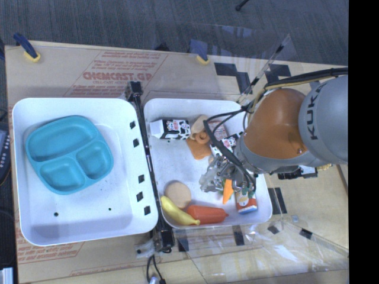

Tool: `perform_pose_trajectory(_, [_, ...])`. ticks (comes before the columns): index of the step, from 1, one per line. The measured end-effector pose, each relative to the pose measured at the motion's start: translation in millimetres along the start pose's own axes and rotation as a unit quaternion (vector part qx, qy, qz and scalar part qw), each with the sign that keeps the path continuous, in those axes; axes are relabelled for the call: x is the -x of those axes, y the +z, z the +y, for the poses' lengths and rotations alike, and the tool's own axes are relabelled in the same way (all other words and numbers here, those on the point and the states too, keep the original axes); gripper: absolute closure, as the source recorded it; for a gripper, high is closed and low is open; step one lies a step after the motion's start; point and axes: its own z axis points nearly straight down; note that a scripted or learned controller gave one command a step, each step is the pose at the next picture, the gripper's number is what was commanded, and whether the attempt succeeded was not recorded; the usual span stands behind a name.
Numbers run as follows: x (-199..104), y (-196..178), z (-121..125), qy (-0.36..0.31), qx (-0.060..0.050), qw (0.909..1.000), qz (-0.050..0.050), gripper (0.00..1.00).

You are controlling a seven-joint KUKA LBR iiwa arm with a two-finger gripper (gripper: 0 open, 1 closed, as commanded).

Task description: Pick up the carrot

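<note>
Arm in from the right, orange band [273, 126] over the right bin [177, 108], wrist low above its near-right part. Gripper [224, 179] a tangle of grey metal and cables; a small orange carrot [227, 191] stands tilted right at its tips, upper end up among the fingers. Reads as pinched on the carrot, though the fingertips are hard to separate from the clutter, so a judgement. Step in hand: grasp made or being made, lift not yet evident; carrot's lower end near the bin floor, just beside a small carton [246, 202]. Next move calls for a straight rise, keeping clear of the carton and the bin's near wall. Others in the right bin: a long orange-red piece [206, 213] against the near wall, banana [177, 212] touching it, a round tan item [177, 193], milk carton [170, 128] at the far side. Left bin [35, 229] bears a blue divided plate [68, 152].
</note>
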Motion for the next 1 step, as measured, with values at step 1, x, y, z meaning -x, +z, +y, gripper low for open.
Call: perform_pose_trajectory(1, [-4.9,-8.1,47.5,-0.051,0.001,0.9987,-0.001,1.0])
